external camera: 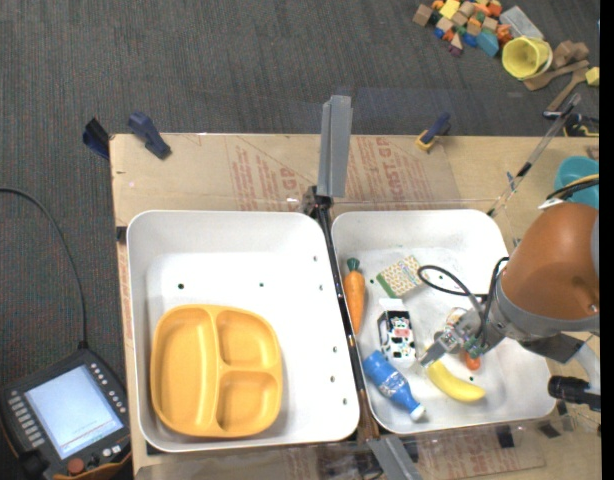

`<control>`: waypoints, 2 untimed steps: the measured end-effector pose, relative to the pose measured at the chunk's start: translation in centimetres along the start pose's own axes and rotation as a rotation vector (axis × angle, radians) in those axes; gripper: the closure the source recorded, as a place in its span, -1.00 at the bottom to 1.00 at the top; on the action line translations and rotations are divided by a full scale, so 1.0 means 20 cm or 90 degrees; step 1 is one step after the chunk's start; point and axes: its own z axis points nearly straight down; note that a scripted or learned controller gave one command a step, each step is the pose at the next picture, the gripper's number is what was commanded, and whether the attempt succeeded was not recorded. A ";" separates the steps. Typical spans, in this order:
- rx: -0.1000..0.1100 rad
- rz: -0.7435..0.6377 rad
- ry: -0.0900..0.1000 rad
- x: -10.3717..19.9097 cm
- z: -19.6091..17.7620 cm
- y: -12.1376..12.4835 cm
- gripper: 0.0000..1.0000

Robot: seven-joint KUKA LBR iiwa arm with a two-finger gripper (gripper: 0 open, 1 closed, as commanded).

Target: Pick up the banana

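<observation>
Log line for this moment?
end effector: just above banana | banana: right bin, not lifted | carrot, bottle: beside

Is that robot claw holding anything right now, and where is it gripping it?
Nothing looks held. The gripper hovers just above the banana in the right bin, and no object shows between its fingers.

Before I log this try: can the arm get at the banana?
Probably yes: the gripper hovers just above the banana, which lies uncovered in the right bin, apart from the blue bottle.

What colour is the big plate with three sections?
The plate is yellow-orange, plain, seen in the camera view, in the left bin.
</observation>
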 end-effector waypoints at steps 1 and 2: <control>-0.005 0.005 -0.006 -0.03 -0.07 0.01 1.00; -0.002 0.005 -0.002 -0.02 -0.05 0.00 -1.00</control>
